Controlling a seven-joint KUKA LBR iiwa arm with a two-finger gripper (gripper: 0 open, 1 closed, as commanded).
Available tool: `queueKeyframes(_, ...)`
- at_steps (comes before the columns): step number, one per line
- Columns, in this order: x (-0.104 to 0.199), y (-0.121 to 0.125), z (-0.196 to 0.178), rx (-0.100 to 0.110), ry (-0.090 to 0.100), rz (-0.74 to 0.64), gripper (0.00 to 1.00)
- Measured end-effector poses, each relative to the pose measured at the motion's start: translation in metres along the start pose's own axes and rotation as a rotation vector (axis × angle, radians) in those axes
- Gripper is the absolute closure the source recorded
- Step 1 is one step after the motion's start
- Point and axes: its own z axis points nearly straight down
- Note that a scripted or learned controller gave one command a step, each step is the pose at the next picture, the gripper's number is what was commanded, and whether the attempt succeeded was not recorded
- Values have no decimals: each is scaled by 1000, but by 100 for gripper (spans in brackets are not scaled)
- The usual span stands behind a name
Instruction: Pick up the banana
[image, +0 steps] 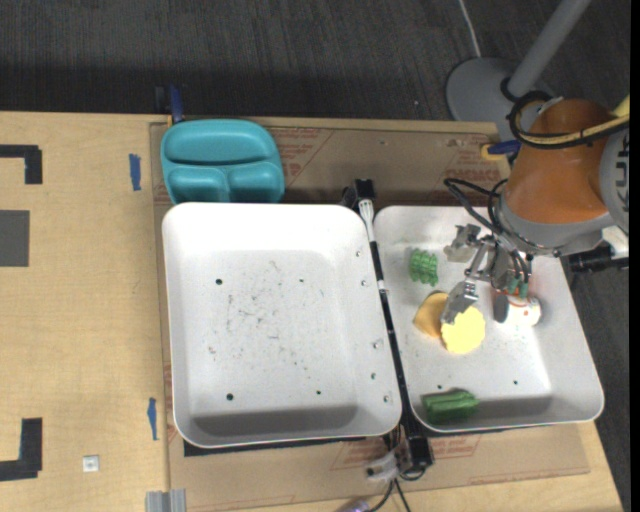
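banana (430, 316) under pincer (478, 300) | yellow disc (464, 333) touching | green block (424, 266) near

Two white bins (270, 225), two green items (424, 266), one teal tray (222, 160).

Two bins are sitting side by side on the counter (70, 330), the left bin (270, 320) touching the right bin (560, 380) along a shared edge. A divided tray (221, 160) is lying just behind the left bin. Inside the right bin, a banana (455, 322) is lying near the middle, a small block (423, 266) is resting behind it toward the left, and another block (448, 403) is lying at the front wall. The gripper (480, 300) is hanging over the banana.
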Motion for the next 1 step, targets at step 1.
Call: queueKeyframes(1,31,-30,54,1,2,112,0)
